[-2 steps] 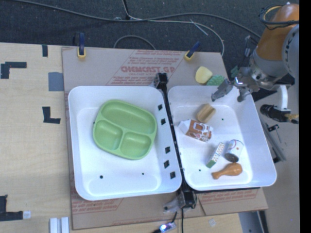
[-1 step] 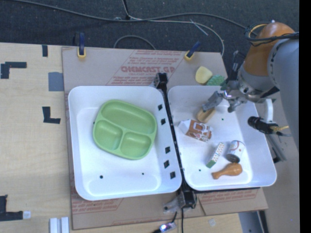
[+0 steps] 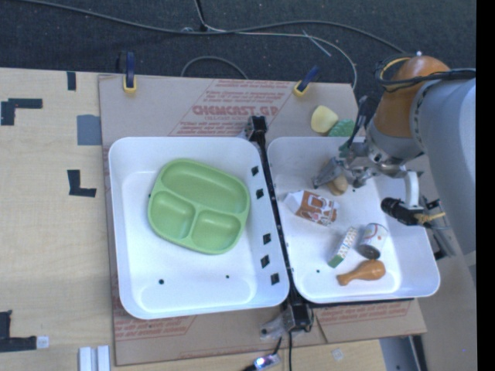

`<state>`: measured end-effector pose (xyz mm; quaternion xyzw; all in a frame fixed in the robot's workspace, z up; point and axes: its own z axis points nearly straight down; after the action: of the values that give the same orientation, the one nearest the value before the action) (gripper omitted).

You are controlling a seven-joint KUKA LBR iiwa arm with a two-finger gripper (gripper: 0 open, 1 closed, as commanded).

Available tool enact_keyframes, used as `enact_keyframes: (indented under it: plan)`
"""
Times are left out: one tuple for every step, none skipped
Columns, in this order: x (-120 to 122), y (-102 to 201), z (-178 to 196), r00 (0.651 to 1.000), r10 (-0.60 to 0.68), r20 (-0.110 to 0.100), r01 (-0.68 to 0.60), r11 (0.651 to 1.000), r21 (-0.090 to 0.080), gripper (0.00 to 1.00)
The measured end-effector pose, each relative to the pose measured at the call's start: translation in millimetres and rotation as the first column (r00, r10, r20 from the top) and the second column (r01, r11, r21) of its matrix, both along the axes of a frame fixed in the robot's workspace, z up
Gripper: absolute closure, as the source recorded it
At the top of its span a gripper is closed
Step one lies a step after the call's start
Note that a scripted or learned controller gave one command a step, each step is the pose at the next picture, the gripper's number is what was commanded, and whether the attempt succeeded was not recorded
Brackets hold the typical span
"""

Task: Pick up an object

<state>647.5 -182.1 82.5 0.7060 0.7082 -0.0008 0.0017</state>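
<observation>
Gripper low in far part of right bin, right over a small tan object; can't tell its state. Packet, tube, can, toy drumstick nearer. Green tray in left bin.

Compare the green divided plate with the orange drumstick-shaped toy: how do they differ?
The green divided plate is far larger than the orange drumstick toy. The plate lies alone in the left bin; the toy shares the right bin with other small items. The plate is flat with three compartments; the toy is rounded and tapering. Both rest on a bin floor, away from the gripper.
</observation>
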Motion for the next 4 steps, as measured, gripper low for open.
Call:
enact_keyframes:
  plan:
    - [0.9, 0.1, 13.6, 1.000, 0.001, 0.000, -0.001, 1.000, 0.000, 1.00]
    - [1.4, 11.1, 63.0, 1.000, -0.001, 0.002, 0.001, 1.000, 0.004, 1.00]
    - [9.1, 4.3, 113.9, 1.000, -0.001, 0.003, 0.001, 1.000, 0.003, 1.00]
    - [10.3, 5.2, 159.3, 1.000, -0.001, 0.003, 0.001, 1.000, 0.003, 1.00]
